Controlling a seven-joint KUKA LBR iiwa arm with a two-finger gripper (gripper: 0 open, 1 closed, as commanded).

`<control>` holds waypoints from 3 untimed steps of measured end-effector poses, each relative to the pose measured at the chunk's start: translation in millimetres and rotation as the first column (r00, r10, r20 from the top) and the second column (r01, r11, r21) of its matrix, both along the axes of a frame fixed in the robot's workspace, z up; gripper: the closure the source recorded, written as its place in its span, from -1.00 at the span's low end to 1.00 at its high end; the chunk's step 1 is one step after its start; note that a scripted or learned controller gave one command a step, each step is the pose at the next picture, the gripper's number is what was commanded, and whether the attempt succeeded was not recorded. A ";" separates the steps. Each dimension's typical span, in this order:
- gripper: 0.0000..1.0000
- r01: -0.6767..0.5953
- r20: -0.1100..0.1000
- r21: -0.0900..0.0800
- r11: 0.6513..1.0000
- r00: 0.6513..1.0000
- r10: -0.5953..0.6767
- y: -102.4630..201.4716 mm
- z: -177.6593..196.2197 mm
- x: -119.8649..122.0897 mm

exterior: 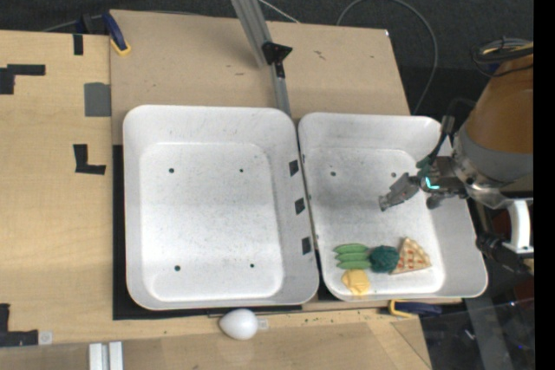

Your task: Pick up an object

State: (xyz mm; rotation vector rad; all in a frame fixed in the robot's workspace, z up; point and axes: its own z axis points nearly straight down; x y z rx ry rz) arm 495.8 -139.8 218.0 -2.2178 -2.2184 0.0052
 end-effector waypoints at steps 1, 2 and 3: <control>-1.00 -0.001 0.004 -0.001 1.000 1.000 0.001 -0.1 2.0 0.8; -1.00 0.000 -0.003 0.000 1.000 1.000 0.000 2.5 -61.7 3.0; -1.00 0.000 -0.004 0.001 1.000 1.000 0.000 3.4 -125.9 -3.0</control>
